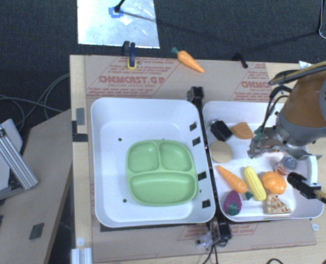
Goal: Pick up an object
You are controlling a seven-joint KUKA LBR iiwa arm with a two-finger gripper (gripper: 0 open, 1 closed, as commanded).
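Yellow corn (255,183) lying lower right of frame in the right bin (262,216), between carrot (231,179) and orange (273,182). Claw (260,146) just above it, over bare floor; spread and any hold impossible to tell. Best approach: straight descent, astride the cob's narrow width, clear of both neighbours.

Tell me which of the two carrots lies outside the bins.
The carrot on the brown board beyond the bins, near the far edge. The other carrot lies inside the right bin, beside the corn.
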